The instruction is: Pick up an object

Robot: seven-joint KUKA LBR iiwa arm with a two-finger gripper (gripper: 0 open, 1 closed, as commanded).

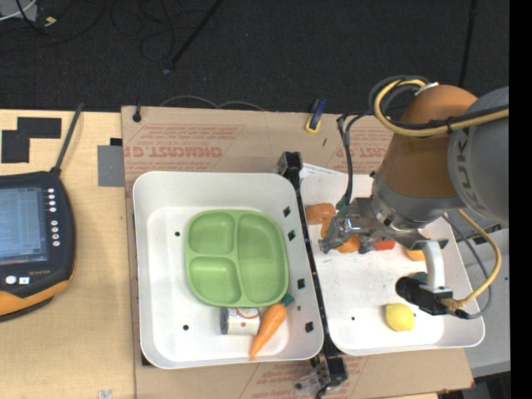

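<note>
My gripper (336, 235) hangs low over the left part of the right bin (366, 339), under the grey and orange arm. An orange object (319, 214) lies just up and left of it, near the bin's left wall. A second orange piece (350, 243) sits right beside the gripper, partly hidden by it; I cannot tell if they touch. Another small orange piece (414, 254) peeks out under the wrist. A yellow lemon (400, 317) lies toward the bin's front right.
The left bin (158, 223) holds a green divided plate (236, 256), a small white can (239, 321) lying on its side and an orange carrot (268, 329) at the front. A black divider (304, 248) runs between the bins. A handheld pendant (29, 235) lies at the far left.
</note>
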